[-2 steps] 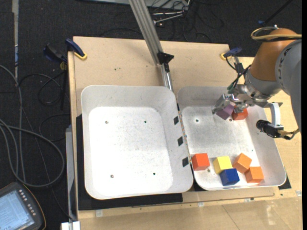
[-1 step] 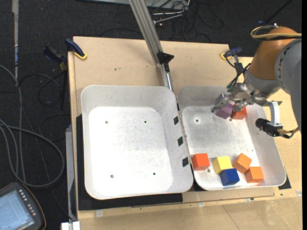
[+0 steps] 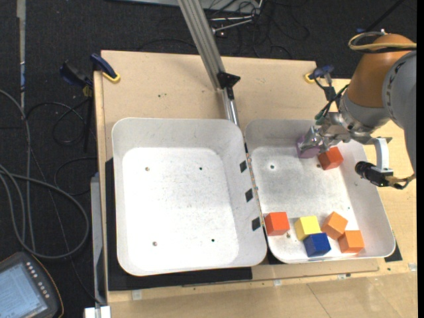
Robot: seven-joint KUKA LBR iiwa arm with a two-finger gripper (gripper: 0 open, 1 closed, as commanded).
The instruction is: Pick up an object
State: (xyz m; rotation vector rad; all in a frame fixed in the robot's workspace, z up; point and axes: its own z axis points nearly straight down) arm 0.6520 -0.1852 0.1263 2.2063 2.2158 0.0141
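Observation:
My gripper [image 3: 309, 147] hangs over the far part of the right bin [image 3: 371, 204], looking blurred and greyish-purple. An orange-red cube [image 3: 330, 158] lies just to its right and a little nearer, close to it or touching it; I cannot tell which. Along the right bin's near edge sit an orange cube [image 3: 276, 222], a yellow cube [image 3: 307, 227], a blue cube [image 3: 317, 244] and two more orange cubes [image 3: 335, 224] [image 3: 351, 241]. The grey arm with its orange band [image 3: 374, 78] comes in from the right.
The left bin [image 3: 132, 177] stands beside the right one, with black clips on the shared rim [image 3: 250, 194]. A slanted metal pole [image 3: 205, 38] crosses the back of the bench. Blue and yellow clamps [image 3: 103, 65] [image 3: 321, 73] grip the board's far corners.

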